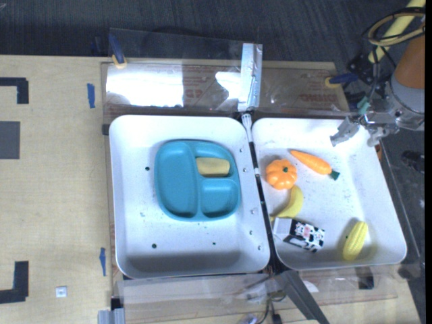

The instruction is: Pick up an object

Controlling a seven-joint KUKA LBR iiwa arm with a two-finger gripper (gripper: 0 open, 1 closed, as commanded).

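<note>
Crowding the right bin (388, 201): carrot (313, 161), pumpkin (281, 173), banana (291, 204)

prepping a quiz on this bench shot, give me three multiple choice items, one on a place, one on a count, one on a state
1. Where does the pale yellow block lie?
A. in a compartment of the blue divided plastic plate
B. beside the orange toy carrot
C. on the wooden bench

2. How many things lie in the right white bin?
A. three
B. five
C. seven

3. Where is the robot's hand?
A. pressed on the blue plate
B. over the right bin's upper right corner, apart from the objects
C. beside the yellow lemon

Answers:
1 A, the block sits in the plate's upper right compartment in the left white bin.
2 B: orange toy pumpkin, orange toy carrot, yellow toy banana, black-and-white carton, yellow lemon.
3 B, nothing lies beneath it.
</note>
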